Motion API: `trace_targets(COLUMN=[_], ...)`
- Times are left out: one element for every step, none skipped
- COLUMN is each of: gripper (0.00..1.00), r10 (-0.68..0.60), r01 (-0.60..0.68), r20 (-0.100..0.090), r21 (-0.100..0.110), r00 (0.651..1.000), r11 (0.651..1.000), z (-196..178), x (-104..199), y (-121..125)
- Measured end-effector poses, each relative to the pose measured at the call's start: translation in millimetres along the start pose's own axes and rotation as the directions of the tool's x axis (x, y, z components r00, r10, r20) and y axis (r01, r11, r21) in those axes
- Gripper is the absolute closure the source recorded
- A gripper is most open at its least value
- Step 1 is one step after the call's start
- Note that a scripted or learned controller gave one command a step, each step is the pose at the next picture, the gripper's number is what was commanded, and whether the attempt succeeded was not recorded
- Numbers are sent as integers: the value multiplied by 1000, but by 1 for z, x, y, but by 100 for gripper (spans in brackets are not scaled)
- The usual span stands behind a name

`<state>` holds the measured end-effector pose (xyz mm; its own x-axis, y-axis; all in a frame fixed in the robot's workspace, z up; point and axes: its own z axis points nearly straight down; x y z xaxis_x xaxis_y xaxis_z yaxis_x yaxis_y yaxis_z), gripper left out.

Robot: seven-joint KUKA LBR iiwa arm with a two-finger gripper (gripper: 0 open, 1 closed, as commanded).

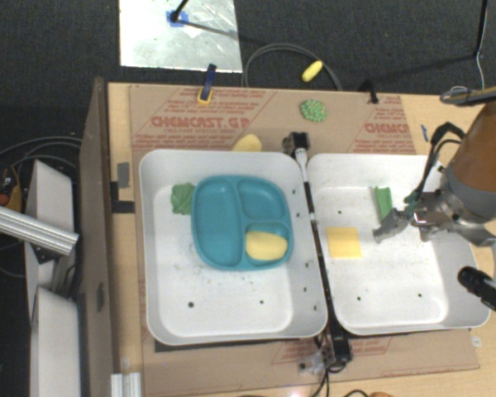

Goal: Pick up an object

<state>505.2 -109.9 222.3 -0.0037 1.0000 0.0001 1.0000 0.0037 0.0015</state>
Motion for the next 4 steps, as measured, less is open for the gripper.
trace_targets(gripper=[0,0,0,100], r10=[4,2,-5,-4], r01=[-4,-2,5,4], r20=[3,2,2,2], r21=[-4,0,-8,-6], r00=[1000,1000,1000,1000], r11=[1000,1000,1000,1000], z=[28,143,136,126], x=[-57,-84,-69,-71], y=[53,92,154,152])
